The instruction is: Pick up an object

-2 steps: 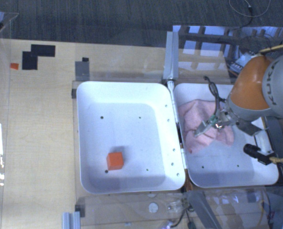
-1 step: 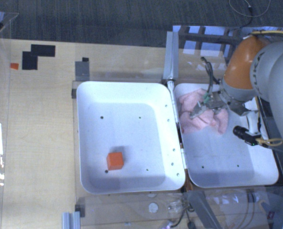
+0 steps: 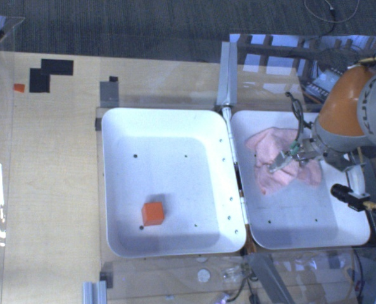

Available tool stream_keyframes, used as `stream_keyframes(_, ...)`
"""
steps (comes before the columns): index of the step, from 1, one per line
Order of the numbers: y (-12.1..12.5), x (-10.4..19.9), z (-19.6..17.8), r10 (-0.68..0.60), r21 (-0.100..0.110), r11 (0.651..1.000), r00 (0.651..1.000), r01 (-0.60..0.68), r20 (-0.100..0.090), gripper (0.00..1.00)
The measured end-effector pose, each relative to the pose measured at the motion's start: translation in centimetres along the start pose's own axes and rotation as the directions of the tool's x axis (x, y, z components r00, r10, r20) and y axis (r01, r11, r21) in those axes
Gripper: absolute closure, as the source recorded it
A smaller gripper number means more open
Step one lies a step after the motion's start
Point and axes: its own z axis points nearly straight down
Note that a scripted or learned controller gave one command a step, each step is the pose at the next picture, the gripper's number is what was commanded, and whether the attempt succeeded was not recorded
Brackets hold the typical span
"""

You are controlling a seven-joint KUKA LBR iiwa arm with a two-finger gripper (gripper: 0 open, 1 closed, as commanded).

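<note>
Two white bins: the nine o'clock bin (image 3: 118, 170) holds an orange block (image 3: 153, 213); the three o'clock bin (image 3: 314, 230) a pink cloth (image 3: 270, 163), under the gripper (image 3: 282, 163), whose grip I cannot tell.

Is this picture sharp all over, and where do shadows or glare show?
Camera view: fairly sharp on the orange block, which casts a small dark shadow; soft shading along the left bin's walls; a bright reflection streak at the far left; the pincer over the pink cloth looks slightly blurred.
</note>
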Motion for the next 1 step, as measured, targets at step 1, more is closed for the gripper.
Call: stream_keyframes(1,-0.11,0.81,-0.06,-0.211,-0.004,0.978,0.978,0.211,0.002,0.0)
